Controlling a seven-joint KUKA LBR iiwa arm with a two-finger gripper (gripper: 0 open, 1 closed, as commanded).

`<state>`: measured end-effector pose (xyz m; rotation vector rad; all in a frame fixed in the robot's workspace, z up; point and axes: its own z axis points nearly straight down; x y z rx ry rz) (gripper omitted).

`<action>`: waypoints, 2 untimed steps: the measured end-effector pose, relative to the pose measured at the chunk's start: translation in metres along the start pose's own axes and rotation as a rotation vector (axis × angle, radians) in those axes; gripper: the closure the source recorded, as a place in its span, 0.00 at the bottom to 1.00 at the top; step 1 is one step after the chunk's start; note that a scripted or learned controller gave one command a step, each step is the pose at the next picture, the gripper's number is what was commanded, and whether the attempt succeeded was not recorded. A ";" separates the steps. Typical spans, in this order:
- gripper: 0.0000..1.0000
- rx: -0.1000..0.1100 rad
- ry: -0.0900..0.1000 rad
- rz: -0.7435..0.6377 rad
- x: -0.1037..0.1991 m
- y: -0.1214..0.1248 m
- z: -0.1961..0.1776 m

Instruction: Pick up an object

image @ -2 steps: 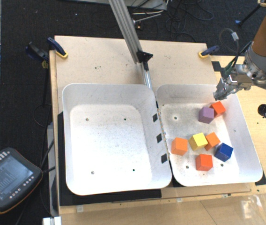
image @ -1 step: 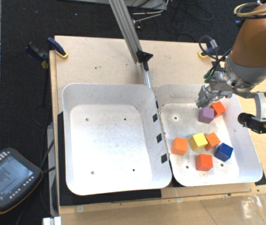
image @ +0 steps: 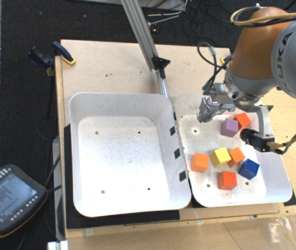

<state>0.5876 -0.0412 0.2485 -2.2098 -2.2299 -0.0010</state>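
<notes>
Several small blocks lie in the right bin [image: 273, 191]: a purple block [image: 230, 127], an orange block [image: 243, 120] just behind it, an orange block [image: 200, 162], a yellow block [image: 221, 156], another orange block [image: 236, 154], a blue block [image: 249, 169] and a red-orange block [image: 227, 180]. My gripper [image: 205, 113] hangs over the back left part of the right bin, left of the purple block. Nothing shows between its fingers, and the view does not tell how they stand.
The left bin [image: 80, 139] stands beside the right one, their rims meeting at the centre. A slanted metal pole [image: 140, 27] comes down to the bins' back junction. A blue and yellow clamp [image: 51, 56] sits at the bench's back left, and a teach pendant [image: 7, 199] lies at lower left.
</notes>
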 end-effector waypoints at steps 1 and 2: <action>1.00 0.001 0.000 0.000 0.060 -0.016 0.011; 1.00 0.001 0.000 0.000 0.114 -0.022 0.023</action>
